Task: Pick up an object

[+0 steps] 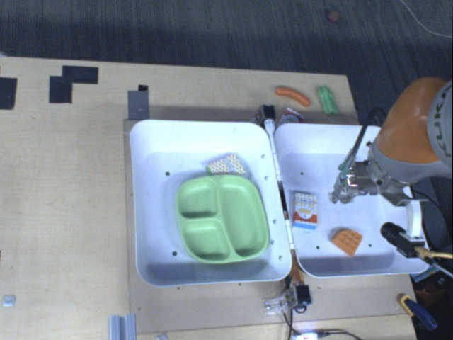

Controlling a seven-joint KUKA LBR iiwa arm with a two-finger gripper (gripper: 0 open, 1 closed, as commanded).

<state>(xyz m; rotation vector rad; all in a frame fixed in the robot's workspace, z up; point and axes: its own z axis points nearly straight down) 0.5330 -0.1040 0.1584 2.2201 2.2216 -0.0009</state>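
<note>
Slanted overhead view of both bins [141,190]

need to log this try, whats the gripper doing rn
gripper: over the right bin, nothing seen between its fingers; open or shut cannot be told

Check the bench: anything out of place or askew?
Two toy foods, an orange hot dog and a green piece, lie on the bench behind the right bin, outside both bins. In the left bin, a patterned item sits wedged at the green tray's back edge. Nothing looks spilled or damaged.
</note>
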